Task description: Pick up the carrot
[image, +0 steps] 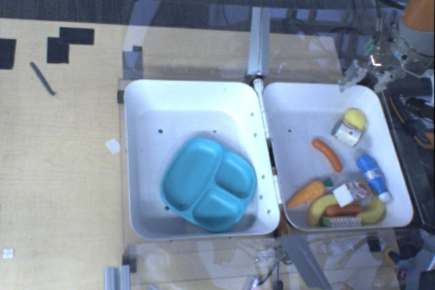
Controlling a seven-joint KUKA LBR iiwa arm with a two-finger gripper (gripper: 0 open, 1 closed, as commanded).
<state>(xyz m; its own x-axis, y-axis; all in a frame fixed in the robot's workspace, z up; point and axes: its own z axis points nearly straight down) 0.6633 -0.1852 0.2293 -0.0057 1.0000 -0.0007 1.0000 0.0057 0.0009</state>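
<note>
Carrot (pixel 307 192) sits low in the right bin (pixel 299 120), lower-left part of it, lying at a slant with its tip toward the bin's left wall and its thick end up-right. Tight spot: thick end touches or nearly touches the yellow banana (pixel 325 208), which curls along the bin's bottom edge. A small card-like packet (pixel 348 195) and a red item lie over the banana just right of it. Blue bottle (pixel 373 177) further right, orange sausage (pixel 327 154) just above the carrot, apart from it. Yellow-lidded jar (pixel 350 128) in the upper right of the bin.

Open room: upper-left of the right bin is bare floor.

Gripper (pixel 367 75) is at the frame's upper right, over the bin's top-right rim, well apart from the carrot. Jaws look apart, nothing between them.

Left bin (pixel 146 146) holds a blue divided plate (pixel 209 183), lower centre.
</note>
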